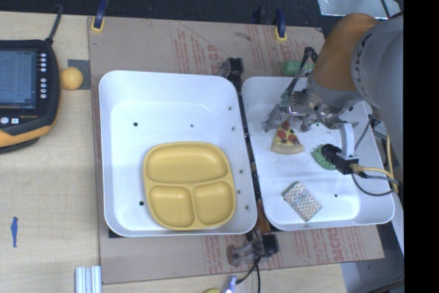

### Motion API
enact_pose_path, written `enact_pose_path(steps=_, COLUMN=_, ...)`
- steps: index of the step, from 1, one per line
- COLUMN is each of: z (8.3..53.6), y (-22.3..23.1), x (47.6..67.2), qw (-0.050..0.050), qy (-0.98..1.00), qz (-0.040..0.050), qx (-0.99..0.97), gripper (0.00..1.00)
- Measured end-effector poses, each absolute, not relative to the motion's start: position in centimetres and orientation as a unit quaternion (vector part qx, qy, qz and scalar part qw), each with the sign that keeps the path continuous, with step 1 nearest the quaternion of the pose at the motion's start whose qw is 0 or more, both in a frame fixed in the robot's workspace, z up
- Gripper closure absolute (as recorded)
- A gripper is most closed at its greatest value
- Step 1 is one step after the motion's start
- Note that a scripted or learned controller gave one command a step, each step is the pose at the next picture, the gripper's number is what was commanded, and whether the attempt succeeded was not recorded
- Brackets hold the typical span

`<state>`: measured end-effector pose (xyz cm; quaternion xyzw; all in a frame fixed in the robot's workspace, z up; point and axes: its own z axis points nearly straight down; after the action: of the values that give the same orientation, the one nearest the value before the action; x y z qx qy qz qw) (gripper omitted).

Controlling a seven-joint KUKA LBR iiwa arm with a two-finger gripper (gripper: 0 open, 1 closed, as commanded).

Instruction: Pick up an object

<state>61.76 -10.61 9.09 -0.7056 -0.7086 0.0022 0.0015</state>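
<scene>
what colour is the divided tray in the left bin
Pale yellow; the divided tray shows plainly in the camera view.

Arm bent low (gripper (287,119) downward)

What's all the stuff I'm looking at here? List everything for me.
Bins: two, white, side by side on the bench.
Tray: one, yellow, three compartments, in the left bin.
Pizza slice: one toy, yellow and red, in the right bin, just below the gripper.
Green item: one, in the right bin, right of the slice; too small to identify.
Patterned block: one, speckled, lying tilted near the right bin's front.
Ball: one, yellow-orange, left of the left bin.
Handheld screen: one, black and orange, at the far left.
Clamps: two, blue, at the board's back edge.
Arm: one, grey with orange band.
Gripper: one, over the right bin.
</scene>
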Motion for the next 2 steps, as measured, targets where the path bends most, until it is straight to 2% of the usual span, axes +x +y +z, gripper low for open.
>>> enact_pose_path(steps=1, z=10.2, y=-10.68, x=61.84, qw=0.001, qy=-0.709, qz=0.0024, qx=-0.705, gripper=1.0)
enact_pose_path(steps=2, z=10.2, y=-10.68, x=61.83, qw=0.001, qy=-0.709, qz=0.0026, qx=-0.705, gripper=0.0)
